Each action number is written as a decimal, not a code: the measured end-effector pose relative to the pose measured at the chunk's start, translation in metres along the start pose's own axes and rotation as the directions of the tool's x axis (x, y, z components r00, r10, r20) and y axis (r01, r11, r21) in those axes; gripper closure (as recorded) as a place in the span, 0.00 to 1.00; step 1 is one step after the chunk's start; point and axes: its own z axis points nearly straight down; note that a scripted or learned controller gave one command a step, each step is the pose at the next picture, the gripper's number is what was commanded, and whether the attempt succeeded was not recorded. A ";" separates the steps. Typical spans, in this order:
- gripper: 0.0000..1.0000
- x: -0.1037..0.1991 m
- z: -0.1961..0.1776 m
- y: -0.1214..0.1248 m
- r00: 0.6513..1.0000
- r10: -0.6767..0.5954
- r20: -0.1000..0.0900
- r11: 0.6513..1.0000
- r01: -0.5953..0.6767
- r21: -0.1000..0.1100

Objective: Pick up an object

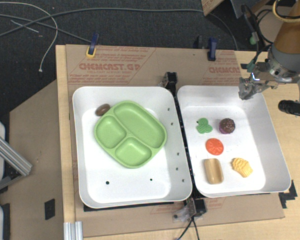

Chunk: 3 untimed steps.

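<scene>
Toy foods, 5 in number, are spread across the right bin point(270, 134); the purple berry point(227, 126) is found nearest, below-left of the gripper point(247, 92), whose opening cannot be judged.

Cardboard-topped bench point(120, 66): 2 white bins side by side, left bin point(90, 184), right bin point(270, 149).

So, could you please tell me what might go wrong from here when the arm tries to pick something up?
1. The pincer sits at the right bin's far rim, apart from every item, so it could clip that wall as it descends.
2. The green piece, dark red piece, orange disc, tan block and yellow piece lie close together; a grasp may nudge a neighbour.
</scene>
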 end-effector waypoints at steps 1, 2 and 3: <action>0.00 0.001 -0.010 0.003 1.000 -0.003 0.003 1.000 0.003 -0.015; 0.00 0.005 0.036 -0.004 1.000 -0.003 0.002 1.000 0.003 -0.013; 0.00 0.005 0.076 -0.007 1.000 -0.003 0.002 1.000 0.003 -0.013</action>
